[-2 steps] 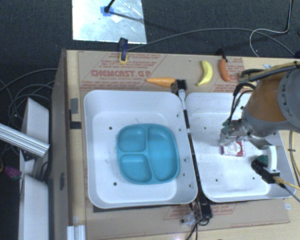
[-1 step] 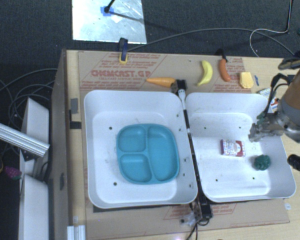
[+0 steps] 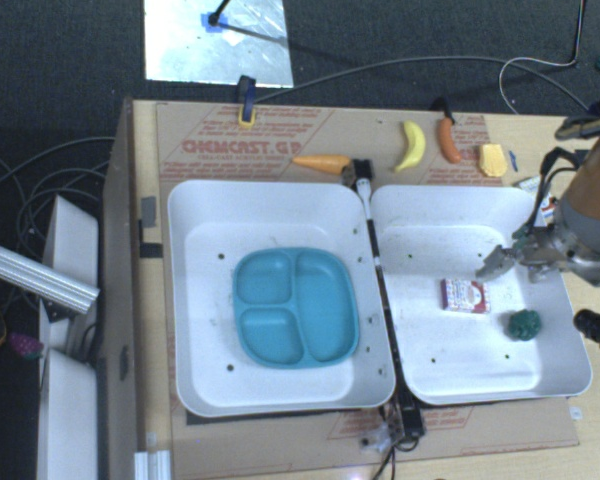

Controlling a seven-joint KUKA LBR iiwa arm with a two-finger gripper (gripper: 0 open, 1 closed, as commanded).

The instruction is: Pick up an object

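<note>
A small red and white box lies flat in the right bin. A dark green lumpy object sits just to its lower right. My gripper hangs over the right bin's far right part, just above and to the right of the box. Its two fingers are spread, so it is open with nothing between them. The grey arm comes in from the right edge.
The left bin holds a blue sectioned plate. Behind the bins, on the cardboard, lie a carrot, a banana, an orange sausage and a yellow wedge. A black divider runs between the bins.
</note>
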